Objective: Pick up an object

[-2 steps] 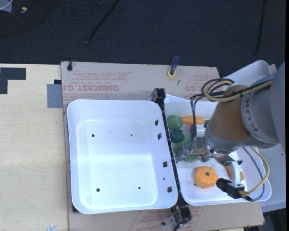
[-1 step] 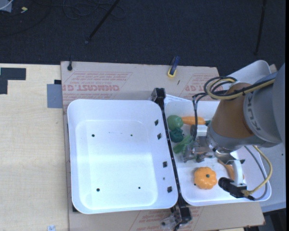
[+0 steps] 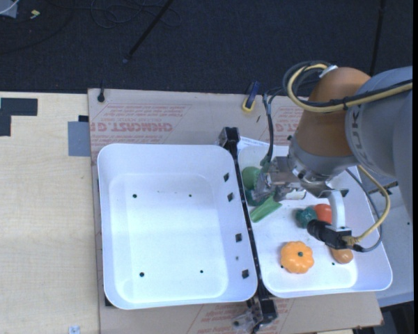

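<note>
Left bin: fills centre-left of frame, white, shallow. Right bin: lower right, touching left bin along a black-clipped seam.

Arm: enters from right edge, grey link then orange band at upper right, bends down-left over right bin's upper part. Wrist points twd the seam; cables loop round it.

Gripper: low at right bin's upper-left corner, just beside green things. Open or closed: can't tell, too blurred and crowded.

Objects, all in right bin:
- Orange pumpkin, lower centre of bin, apart from gripper.
- Green block, tilted, just below gripper.
- Green round piece, by seam, left of gripper.
- Teal piece, mid-bin.
- Red-orange piece, touching teal piece on its right.
- Small orange ball, right of pumpkin.
</note>
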